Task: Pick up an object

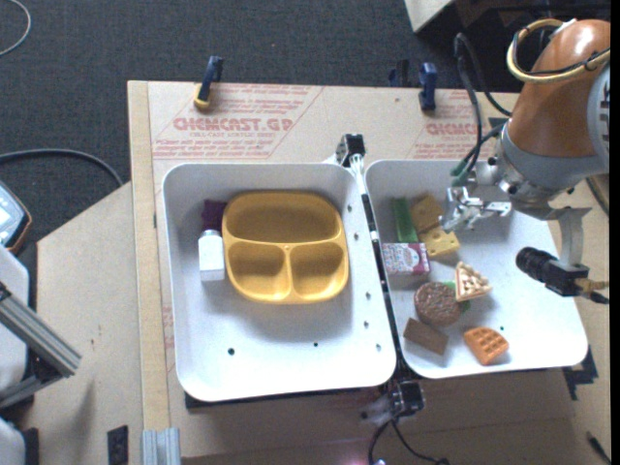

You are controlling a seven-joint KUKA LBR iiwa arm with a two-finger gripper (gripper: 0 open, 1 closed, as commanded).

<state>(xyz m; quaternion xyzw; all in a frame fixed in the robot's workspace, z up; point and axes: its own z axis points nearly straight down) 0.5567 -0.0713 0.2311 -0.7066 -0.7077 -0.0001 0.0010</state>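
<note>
A pale board counter (145,201), printed with red lettering along its far edge, carries two shallow white bins side by side. The left bin (184,356) sits just beside the right bin (552,342), their inner walls touching along a dark seam. Two clamps grip the counter's far edge: a blue-and-yellow clamp (207,81) beyond the left bin's far-left corner, and a blue clamp (426,85) beyond the right bin. A small black fitting (351,147) sits at the far end of the seam, another black fitting (407,396) at its near end.
</note>
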